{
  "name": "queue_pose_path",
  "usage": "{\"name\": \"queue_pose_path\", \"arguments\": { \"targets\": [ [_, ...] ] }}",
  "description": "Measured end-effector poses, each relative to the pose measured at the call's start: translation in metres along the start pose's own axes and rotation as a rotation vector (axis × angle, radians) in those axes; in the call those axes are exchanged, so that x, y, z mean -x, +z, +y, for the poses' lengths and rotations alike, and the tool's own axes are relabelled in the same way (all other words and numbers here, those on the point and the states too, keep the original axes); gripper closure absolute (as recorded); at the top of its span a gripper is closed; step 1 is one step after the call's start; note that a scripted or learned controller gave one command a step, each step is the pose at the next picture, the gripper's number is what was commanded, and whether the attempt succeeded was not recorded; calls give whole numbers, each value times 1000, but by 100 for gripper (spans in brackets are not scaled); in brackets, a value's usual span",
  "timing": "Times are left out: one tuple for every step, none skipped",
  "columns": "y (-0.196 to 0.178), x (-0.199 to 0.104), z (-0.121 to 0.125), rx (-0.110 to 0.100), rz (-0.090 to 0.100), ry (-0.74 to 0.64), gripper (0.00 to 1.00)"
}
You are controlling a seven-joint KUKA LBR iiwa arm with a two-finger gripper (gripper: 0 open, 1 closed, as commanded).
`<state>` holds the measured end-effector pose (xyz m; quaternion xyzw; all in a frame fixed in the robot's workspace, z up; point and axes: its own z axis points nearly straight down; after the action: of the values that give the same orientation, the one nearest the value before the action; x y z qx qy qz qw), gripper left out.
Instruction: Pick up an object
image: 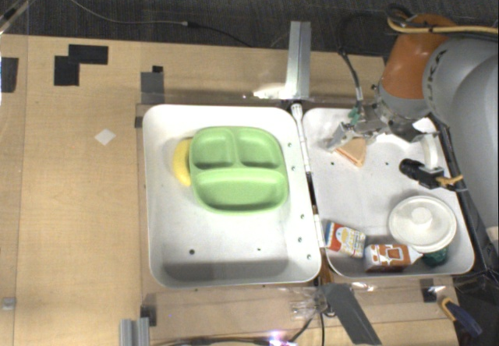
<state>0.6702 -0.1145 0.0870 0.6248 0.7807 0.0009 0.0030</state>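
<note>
- Bench: two shallow white bins side by side. The left white bin [226,247] and the right white bin [374,200] touch along their inner rims.
- The grey arm [468,83] reaches in from the right, over the far right corner of the right bin. Its orange band [405,68] sits just above the wrist.
- The two-finger gripper [347,132] is low over the far left part of the right bin, near the inner rim, and angled down and leftward.
- Gripper state: from where I stand I cannot tell whether it is wide or narrow. The metal parts blur together.
- The tan wedge-shaped block [354,153] lies on the right bin's floor just beside the gripper, on its near side. I cannot tell if the two are touching, and I see no grip on the block.
- Other things in the right bin:
  - A round white bowl [421,221] is near the right wall, on the near side, standing upright.
  - A small red, white and blue carton [345,239] lies on its side in the near left corner.
  - A brown and orange carton [387,256] lies along the near wall, just right of the first carton.
  - A small dark green item [437,257] sits at the near wall below the bowl. It is too small to identify.
- In the left bin:
  - A green three-compartment plastic plate [238,167] lies flat in the far half.
  - A yellow curved piece [181,163] shows at the plate's left edge, partly hidden beneath it.
</note>
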Motion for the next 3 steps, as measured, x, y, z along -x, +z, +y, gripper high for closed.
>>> {"name": "queue_pose_path", "arguments": {
  "targets": [
    [1,19,-6,-10,16,-181,0],
    [1,-18,2,-9,-1,-123,0],
    [-12,-18,4,-1,-3,-125,100]
  ]
}}
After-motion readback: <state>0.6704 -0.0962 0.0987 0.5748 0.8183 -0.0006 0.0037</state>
